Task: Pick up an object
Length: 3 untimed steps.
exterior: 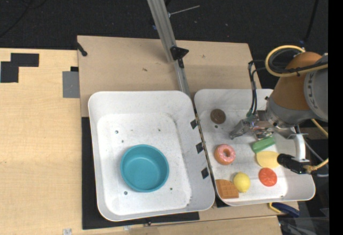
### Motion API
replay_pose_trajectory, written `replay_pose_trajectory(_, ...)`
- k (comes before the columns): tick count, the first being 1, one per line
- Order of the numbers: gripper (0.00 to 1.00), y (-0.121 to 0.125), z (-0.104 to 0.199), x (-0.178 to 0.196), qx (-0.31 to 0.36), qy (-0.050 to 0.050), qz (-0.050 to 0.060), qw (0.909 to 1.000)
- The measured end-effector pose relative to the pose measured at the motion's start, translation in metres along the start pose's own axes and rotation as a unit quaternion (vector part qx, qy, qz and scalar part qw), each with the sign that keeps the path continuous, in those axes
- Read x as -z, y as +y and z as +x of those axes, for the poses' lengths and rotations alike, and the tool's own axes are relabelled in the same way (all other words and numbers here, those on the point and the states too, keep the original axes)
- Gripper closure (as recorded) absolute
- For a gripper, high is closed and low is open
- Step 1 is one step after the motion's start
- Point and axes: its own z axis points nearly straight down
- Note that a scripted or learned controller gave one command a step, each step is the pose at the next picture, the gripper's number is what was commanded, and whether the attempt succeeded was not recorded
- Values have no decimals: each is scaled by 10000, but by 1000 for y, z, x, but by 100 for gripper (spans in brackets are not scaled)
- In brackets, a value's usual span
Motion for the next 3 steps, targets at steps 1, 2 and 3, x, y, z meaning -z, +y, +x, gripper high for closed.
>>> replay_pose_trajectory(1, 100, 0, 0, 9, -4, 4, 7, 10000)
replay_pose_trajectory(2, 100, -7, 6, 59, 1, 5, 0, 10000)
replay_pose_trajectory(3, 100, -1, 4, 102, 0, 4, 3, 10000)
